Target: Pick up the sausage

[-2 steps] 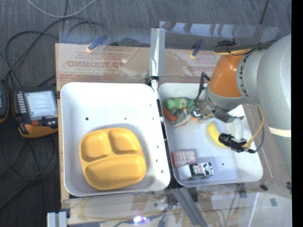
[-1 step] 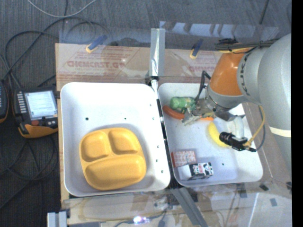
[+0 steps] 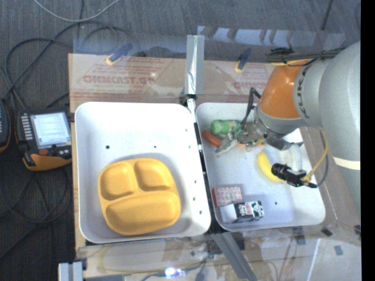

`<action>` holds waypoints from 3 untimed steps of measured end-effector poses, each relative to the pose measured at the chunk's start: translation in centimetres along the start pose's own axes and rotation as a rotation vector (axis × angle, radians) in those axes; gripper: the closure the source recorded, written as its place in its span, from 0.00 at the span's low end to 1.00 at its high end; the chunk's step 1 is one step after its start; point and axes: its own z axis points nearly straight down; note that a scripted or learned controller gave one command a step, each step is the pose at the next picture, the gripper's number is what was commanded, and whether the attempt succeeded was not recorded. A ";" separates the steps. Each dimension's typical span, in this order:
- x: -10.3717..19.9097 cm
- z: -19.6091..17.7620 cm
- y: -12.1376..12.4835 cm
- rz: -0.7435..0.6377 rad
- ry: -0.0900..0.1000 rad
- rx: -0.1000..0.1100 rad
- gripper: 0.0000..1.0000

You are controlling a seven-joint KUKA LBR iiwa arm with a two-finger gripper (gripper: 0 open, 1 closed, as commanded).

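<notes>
Gripper (image 3: 232,143) is low in the right bin (image 3: 284,211), upper-left part; open or closed, can't tell from this angle. Sausage (image 3: 211,138), orange-red, lies just left of the gripper, against the bin's left wall near the top corner, and I can't tell if they touch. Nothing visibly gripped. Green item (image 3: 223,126) sits just above the sausage, close to the gripper. Yellow item (image 3: 266,166) lies right of the gripper and lower, under the wrist. Red packet (image 3: 227,195) and a small black-and-white box (image 3: 249,210) sit near the bin's bottom edge, well apart from the gripper. Arm (image 3: 328,92) comes in from the right. Left bin (image 3: 117,127) holds a yellow tray (image 3: 139,195) with three compartments, lower half.
</notes>
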 end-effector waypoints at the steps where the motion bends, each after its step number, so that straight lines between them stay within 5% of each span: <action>1: -0.3 0.8 4.3 0.006 -0.004 0.009 0.00; 2: -0.4 0.1 4.4 0.003 -0.008 0.008 1.00; 3: 5.4 -11.7 7.0 -0.539 0.001 0.013 1.00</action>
